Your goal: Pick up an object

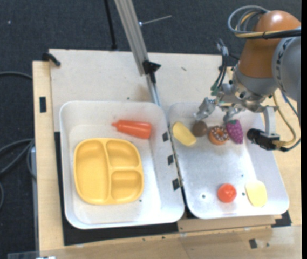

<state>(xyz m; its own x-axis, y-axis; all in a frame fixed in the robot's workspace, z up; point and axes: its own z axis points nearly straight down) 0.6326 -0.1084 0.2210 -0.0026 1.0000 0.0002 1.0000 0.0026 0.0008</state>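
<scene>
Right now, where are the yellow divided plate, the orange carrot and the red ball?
yellow divided plate (95, 196), camera view, front rim of the plate, left bin.
orange carrot (134, 128), camera view, middle of its body.
red ball (227, 192), camera view, centre of the ball, right bin.

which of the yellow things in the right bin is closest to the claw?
The yellow piece at the bin's upper left, beside the brown ball. The other yellow piece lies in the near right corner, far from the claw.
</scene>
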